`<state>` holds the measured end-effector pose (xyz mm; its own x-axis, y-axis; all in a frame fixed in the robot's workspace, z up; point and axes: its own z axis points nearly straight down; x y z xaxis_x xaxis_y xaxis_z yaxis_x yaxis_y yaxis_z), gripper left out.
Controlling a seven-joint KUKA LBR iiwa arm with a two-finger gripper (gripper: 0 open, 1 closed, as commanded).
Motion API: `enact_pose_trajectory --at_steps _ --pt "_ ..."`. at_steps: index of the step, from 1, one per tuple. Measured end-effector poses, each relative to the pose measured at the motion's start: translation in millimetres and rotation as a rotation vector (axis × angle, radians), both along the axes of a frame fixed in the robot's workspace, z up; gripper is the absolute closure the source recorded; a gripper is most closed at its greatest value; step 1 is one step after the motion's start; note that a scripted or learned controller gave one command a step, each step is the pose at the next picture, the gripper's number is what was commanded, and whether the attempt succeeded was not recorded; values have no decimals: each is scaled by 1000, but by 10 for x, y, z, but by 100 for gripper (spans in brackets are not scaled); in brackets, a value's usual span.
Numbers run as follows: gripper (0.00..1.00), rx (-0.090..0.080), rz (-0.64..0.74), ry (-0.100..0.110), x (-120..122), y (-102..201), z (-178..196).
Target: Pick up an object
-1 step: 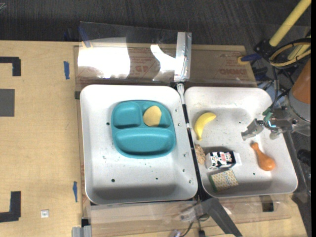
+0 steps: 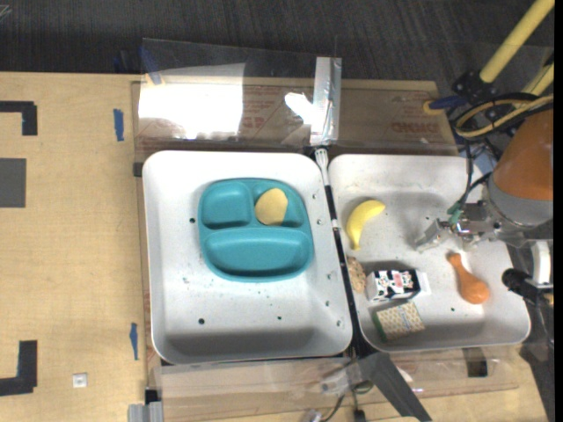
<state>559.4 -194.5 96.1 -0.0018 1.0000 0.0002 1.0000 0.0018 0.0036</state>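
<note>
In the right bin (image 2: 413, 178) lie a yellow banana (image 2: 363, 219), an orange drumstick-shaped toy (image 2: 466, 280), a black-and-white milk carton (image 2: 395, 284), a patterned card (image 2: 400, 321) and a small tan snack piece (image 2: 356, 275). My gripper (image 2: 437, 233) hangs low over the right bin's middle, between the banana and the orange toy, just up and left of the toy. Nothing shows between its metal fingers. The left bin (image 2: 176, 297) holds a teal divided plate (image 2: 255, 229) with a yellow round fruit (image 2: 272, 206) in its upper right compartment.
The arm's grey wrist and orange band (image 2: 528, 165) come in over the right bin's right edge, with black and yellow cables (image 2: 479, 117) behind. A clear plastic sheet (image 2: 237, 104) stands behind the bins. Bare wooden bench (image 2: 66, 236) lies to the left.
</note>
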Motion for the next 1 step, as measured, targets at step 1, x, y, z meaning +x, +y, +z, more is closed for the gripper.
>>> enact_pose_trajectory --at_steps 1 --pt "0 7 -215 1 137 0 -87"
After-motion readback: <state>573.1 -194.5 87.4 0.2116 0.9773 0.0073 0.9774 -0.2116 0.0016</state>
